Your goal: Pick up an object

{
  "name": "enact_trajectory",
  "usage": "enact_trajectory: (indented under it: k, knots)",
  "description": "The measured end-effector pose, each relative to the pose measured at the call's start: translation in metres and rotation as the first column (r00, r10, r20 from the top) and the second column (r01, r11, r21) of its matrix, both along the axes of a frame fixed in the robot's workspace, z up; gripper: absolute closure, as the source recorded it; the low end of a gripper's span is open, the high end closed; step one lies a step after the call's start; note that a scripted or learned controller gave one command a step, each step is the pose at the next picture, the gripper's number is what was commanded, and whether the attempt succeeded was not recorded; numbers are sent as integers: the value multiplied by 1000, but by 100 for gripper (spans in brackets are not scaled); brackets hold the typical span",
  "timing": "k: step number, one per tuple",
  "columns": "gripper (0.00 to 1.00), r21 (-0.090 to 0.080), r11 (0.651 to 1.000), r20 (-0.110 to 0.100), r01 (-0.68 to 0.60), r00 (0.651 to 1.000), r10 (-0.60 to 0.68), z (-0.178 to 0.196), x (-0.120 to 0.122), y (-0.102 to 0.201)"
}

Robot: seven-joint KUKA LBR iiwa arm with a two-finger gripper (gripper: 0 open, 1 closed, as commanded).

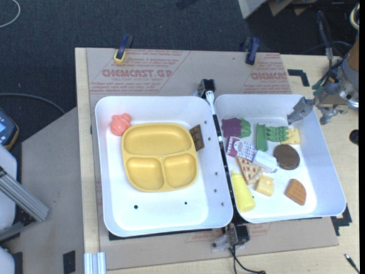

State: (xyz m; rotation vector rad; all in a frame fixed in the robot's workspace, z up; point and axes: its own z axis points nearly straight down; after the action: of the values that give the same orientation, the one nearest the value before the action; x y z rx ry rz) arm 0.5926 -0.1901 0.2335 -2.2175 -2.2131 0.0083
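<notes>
Several toy foods crowd the right bin (333, 170), cookie (287, 157) near centre, while the gripper (299, 112) hovers at one o'clock, poised for descent, claw state untellable.

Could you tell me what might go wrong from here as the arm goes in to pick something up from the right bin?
1. The toys in the right bin lie packed together: the waffle, cheese and mustard bottle touch, so a grasp may catch two or slip.
2. The gripper hangs right at the bin's far rim, so a straight descent could clip the wall.
3. The flat brown patty and cookie offer little to pinch.
</notes>
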Motion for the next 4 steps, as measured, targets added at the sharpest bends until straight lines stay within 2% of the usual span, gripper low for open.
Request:
enact_trajectory:
  k: [1,3,4]
  knots:
    - [0,-2,1000,10,-2,1000,2,5,2,0]
    - [0,0,1000,3,-2,1000,2,-81,-4,4]
    - [0,0,1000,2,-2,1000,2,-138,-12,13]
